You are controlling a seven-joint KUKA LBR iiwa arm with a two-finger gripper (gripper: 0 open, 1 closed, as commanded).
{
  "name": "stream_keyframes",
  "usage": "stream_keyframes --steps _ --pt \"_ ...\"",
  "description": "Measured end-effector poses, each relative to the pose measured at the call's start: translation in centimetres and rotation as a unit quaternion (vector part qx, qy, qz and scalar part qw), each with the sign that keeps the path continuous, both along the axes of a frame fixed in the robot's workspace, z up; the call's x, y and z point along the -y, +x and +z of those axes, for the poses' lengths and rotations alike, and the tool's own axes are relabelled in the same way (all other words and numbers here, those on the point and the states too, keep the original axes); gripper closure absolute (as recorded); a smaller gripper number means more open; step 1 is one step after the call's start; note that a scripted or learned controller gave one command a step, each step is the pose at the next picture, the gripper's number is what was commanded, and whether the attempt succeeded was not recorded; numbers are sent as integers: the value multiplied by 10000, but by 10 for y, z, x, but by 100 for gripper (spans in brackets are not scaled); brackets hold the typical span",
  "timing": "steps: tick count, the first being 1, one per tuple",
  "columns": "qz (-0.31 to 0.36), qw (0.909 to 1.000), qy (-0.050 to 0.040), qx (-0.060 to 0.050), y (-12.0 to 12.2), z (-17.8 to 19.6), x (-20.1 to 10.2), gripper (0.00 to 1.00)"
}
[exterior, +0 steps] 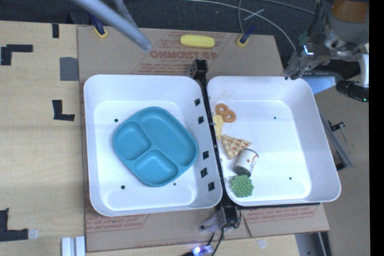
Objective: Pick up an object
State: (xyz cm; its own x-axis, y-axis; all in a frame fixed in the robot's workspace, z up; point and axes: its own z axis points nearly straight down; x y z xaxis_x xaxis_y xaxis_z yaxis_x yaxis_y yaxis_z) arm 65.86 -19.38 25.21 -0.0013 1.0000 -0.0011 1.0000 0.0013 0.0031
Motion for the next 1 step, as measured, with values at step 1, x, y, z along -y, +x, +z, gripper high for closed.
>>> stream_keyframes --steps 1 --pt "4 10000 4 -30 -20 -9 -38 100"
